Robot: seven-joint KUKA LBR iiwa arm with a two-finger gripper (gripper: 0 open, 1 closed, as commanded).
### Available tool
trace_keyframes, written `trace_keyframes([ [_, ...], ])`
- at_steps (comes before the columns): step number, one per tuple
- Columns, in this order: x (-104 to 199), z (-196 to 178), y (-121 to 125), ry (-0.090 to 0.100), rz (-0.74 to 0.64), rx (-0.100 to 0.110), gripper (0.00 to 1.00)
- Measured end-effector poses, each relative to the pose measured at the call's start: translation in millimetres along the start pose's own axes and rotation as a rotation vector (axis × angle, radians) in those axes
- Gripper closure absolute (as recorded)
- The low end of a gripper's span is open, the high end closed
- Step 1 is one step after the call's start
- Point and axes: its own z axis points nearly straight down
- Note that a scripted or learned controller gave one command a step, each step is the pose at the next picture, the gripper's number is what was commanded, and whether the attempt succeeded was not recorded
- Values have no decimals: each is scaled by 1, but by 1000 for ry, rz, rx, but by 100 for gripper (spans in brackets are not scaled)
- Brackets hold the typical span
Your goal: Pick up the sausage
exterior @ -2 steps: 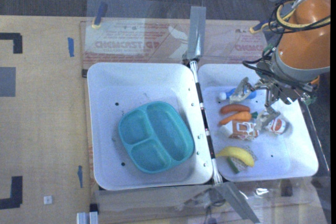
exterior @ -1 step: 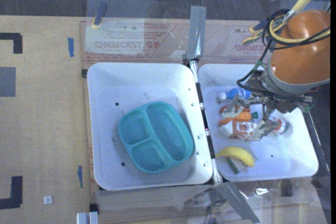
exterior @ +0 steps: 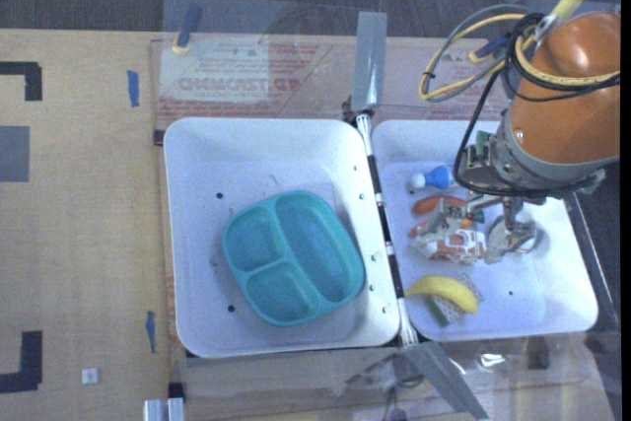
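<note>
The sausage [exterior: 437, 205] is lying in the right bin [exterior: 562, 301], up near the divider, with a blue and white toy [exterior: 430, 178] just behind it and a jumble of small packets [exterior: 455, 242] right beside it. The tool [exterior: 511, 234] hangs low just right of that pile, probably lining up; can't tell if it's clenched. A banana [exterior: 446, 292] sits nearer the front, and the teal divided plate [exterior: 292, 257] has the left bin [exterior: 197, 153] to itself.

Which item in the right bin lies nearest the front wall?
The yellow banana. It lies at the bin's front; the reddish sausage, the blue and white toy and the small clutter by the end effector sit farther back.
</note>
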Motion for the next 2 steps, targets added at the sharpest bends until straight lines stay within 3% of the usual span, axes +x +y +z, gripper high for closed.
trace_keyframes([
  [1, 14, 79, -28, 1, -344, -7, 0],
  [2, 45, 143, -47, 3, -633, 3, 0],
])
